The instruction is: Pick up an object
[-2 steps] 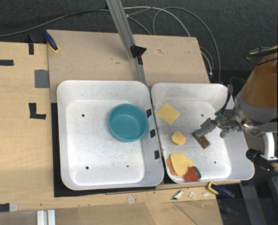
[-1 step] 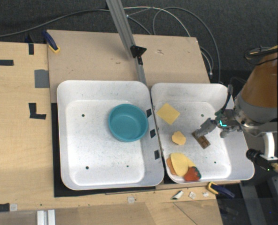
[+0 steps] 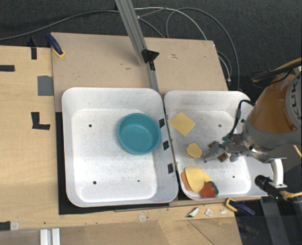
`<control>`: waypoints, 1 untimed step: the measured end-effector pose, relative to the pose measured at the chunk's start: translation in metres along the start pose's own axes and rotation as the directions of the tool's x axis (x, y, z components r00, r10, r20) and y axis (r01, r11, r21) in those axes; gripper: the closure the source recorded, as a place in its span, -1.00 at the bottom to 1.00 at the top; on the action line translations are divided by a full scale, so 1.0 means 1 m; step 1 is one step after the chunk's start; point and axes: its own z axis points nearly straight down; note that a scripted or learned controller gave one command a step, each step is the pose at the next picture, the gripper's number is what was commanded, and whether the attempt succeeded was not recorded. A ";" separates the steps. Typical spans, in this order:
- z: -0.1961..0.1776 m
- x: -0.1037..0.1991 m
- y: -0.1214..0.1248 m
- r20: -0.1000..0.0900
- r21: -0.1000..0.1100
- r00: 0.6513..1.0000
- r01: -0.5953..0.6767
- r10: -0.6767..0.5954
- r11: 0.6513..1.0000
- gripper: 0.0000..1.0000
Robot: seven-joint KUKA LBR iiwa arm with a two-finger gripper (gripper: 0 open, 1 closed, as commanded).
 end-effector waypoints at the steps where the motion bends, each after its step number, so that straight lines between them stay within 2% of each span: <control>1: 0.046 0.000 0.001 0.003 -0.009 1.000 0.000 0.000 1.000 -1.00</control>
